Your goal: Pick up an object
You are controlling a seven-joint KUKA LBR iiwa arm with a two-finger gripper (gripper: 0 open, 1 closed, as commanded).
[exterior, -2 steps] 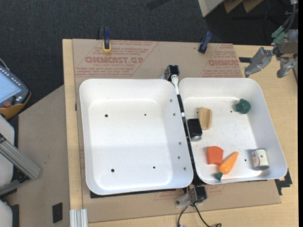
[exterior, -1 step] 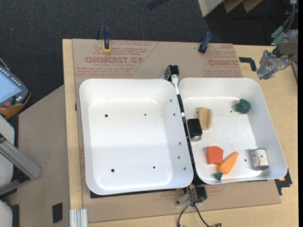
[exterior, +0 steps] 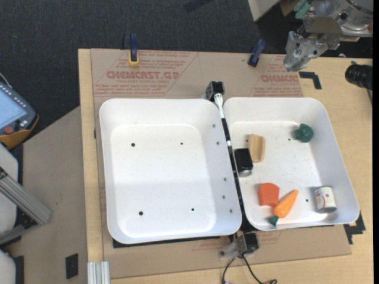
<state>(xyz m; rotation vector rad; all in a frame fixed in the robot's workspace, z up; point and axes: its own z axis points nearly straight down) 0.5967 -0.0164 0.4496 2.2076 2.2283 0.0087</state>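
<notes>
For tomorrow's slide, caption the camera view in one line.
Gripper hovering beyond the right bin, which holds a toy carrot and green ball.

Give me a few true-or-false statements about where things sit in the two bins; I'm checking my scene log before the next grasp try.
1. All the loose objects lie in the right bin. True.
2. The carrot lies in the left bin. False: it lies in the right bin, near its front edge, beside the orange block.
3. The gripper is up behind the right bin, over the cardboard sheet. True.
4. The green object touches the small can. False: they lie well apart, the green one toward the bin's far side, the can near its front right corner.
5. The gripper holds the tan block. False: the block lies on the bin floor, far from the gripper.
</notes>
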